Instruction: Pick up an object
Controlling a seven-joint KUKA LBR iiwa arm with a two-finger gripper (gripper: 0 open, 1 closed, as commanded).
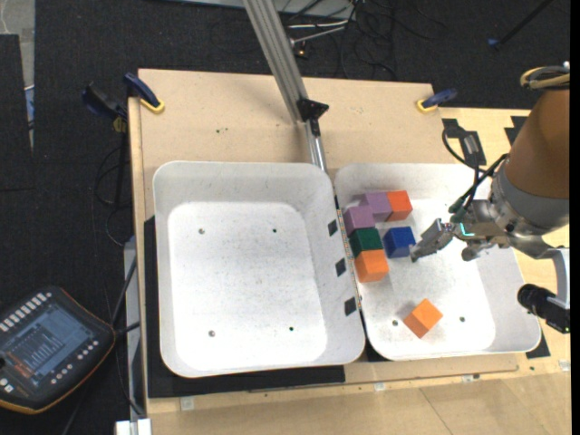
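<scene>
My pincer [426, 243] hangs over the middle of the right bin [480, 329], fingers slightly spread and pinching nothing. Just beside the fingertips sits a blue cube [399, 240]. Against the bin's left wall cluster a purple block [365, 212], a green cube [366, 239] and two orange cubes [398, 204] [371, 265]. A third orange cube [422, 318] lies apart, near the front edge. The left bin [181, 188] adjoins.
</scene>
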